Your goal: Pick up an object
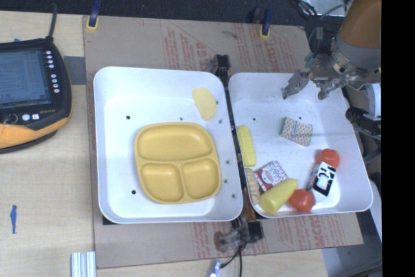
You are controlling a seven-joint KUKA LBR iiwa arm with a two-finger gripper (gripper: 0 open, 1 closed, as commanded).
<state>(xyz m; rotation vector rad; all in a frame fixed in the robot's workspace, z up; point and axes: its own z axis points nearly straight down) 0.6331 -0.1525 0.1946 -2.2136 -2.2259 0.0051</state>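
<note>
My jaws were spread wide with nothing between them, hanging over the far end of the right bin, up by its back wall. Everything worth grabbing sat toward the near side from where I was.

Closest thing was the little patterned packet, just below the jaws and a touch toward the arm side, lying flat and slightly skewed, its longer side running roughly across the bin. That looked like the easy pick to me: straight down and a bit nearer.

Further off from the jaws, along the bin's near edge, was a cluster: corn cob by the divider, long axis pointing away from me, then a red-and-white wrapper, a yellow squash-looking thing, a tomato, a black-and-white box and another red ball.

Labels? Box has bold white marks, packet has print, but I couldn't read either.

The left bin with the yellow tray was well off to the side.
</note>
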